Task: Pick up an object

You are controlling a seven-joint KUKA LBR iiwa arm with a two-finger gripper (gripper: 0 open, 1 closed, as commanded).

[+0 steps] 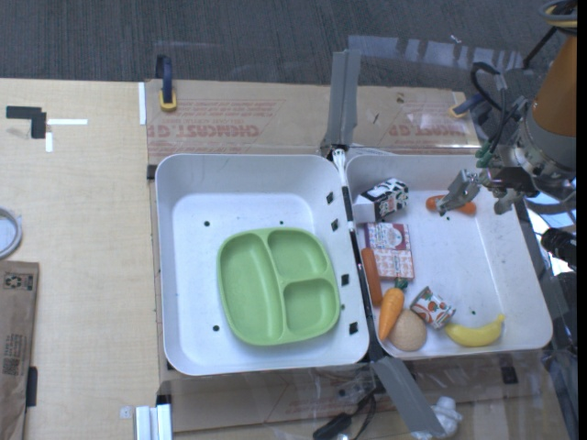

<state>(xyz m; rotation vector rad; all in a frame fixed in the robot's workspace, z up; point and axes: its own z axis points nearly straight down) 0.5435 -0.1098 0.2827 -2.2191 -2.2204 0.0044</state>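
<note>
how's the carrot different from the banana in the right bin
The carrot is orange with a straight, tapering body; the banana is yellow and curved. The carrot lies near the right bin's left wall, pointing along the bin's depth, touching a tan round item; the banana lies crosswise near the front edge, apart from the other items. Both are toy-like foods lying flat in that bin.
</note>
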